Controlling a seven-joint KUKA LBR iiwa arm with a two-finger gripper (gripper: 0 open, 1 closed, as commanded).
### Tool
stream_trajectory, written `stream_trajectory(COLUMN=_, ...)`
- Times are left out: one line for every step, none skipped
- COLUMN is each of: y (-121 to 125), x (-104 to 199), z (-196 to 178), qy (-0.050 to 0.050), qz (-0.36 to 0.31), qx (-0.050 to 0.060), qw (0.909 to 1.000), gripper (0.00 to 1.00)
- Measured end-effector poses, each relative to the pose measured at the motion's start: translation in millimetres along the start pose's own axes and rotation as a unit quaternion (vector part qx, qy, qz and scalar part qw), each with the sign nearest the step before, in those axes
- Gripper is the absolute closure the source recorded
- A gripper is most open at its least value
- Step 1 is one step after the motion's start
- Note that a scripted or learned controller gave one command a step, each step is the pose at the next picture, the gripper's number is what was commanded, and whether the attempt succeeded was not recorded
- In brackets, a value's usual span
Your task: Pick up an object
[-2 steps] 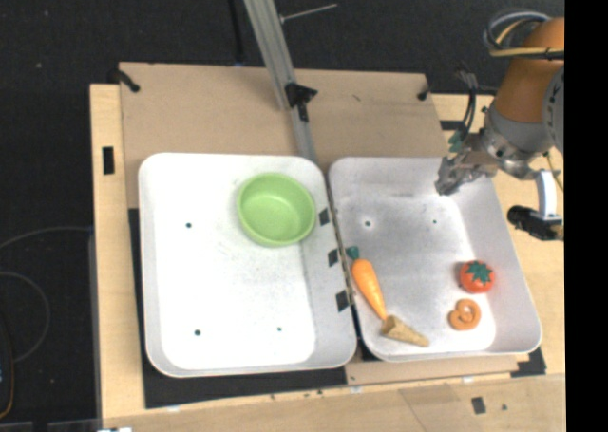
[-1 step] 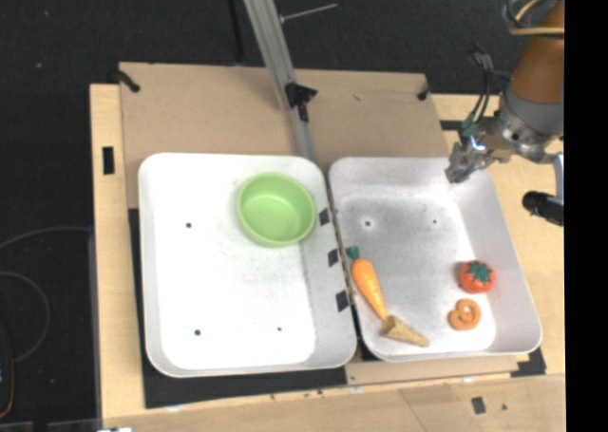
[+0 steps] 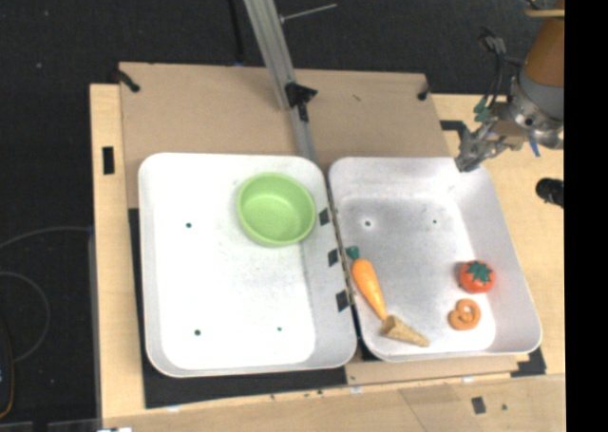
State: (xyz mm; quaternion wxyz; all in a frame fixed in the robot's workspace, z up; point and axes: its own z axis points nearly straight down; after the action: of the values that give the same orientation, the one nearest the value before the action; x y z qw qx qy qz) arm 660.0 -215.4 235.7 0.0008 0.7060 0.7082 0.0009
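The right bin [image 3: 408, 193] holds an orange carrot [image 3: 368, 286] by its left wall, a tan wedge-shaped piece [image 3: 406, 331] just below the carrot, a red tomato [image 3: 476, 275] at the right, and a small orange pretzel [image 3: 465, 314] under the tomato. A green bowl [image 3: 275, 209] sits in the left bin [image 3: 190, 278], near its top right. My gripper [image 3: 469, 157] hangs over the right bin's top right corner, far from all the objects, with nothing seen between its fingers.
A grey metal pole [image 3: 271, 41] slants up from the gap between the bins. Brown board [image 3: 266, 107] lies behind the bins. The arm's orange band [image 3: 543, 60] is at the right edge.
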Motion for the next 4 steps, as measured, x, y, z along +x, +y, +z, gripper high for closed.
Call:
stream_trajectory(y=-2.8, x=54.6, z=-9.1, qy=0.001, qz=-0.002, qx=0.000, qw=1.0000, gripper=1.00)
stream_trajectory(y=-13.0, x=105.9, z=-20.1, qy=0.001, qz=-0.002, qx=0.001, qw=1.0000, gripper=1.00)
stream_trajectory(y=-15.6, x=155.1, z=-23.7, qy=0.001, qz=-0.002, qx=0.001, qw=1.0000, gripper=1.00)
stream_trajectory(y=-25.7, x=199.6, z=-13.0, qy=0.000, qz=-0.002, qx=0.002, qw=1.0000, gripper=1.00)
